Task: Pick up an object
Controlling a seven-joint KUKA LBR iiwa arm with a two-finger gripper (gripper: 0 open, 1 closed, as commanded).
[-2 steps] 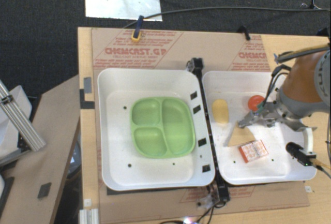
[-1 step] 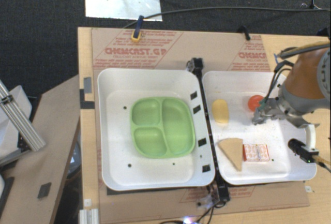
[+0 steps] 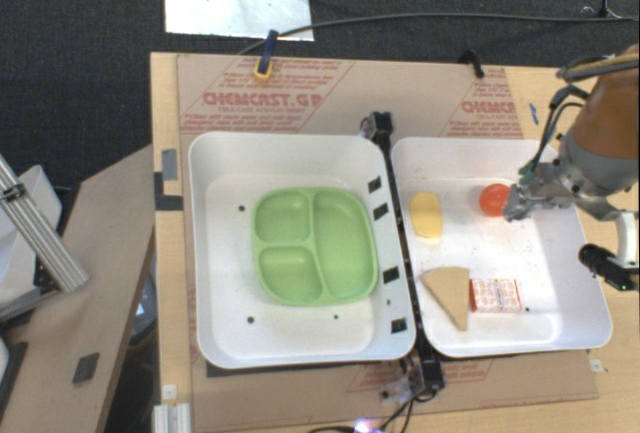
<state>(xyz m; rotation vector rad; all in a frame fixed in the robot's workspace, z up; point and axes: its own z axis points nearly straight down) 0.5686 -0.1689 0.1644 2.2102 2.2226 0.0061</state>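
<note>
Below the tan wedge at the frame's lower right, the orange ball lay touching the hand on its left side, grip state untellable.

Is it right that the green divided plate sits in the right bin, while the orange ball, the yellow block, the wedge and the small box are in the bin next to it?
Not quite. The camera view shows the green divided plate in the left bin, not the right one. The orange ball, yellow block, wedge and small box lie together in the right bin.
</note>
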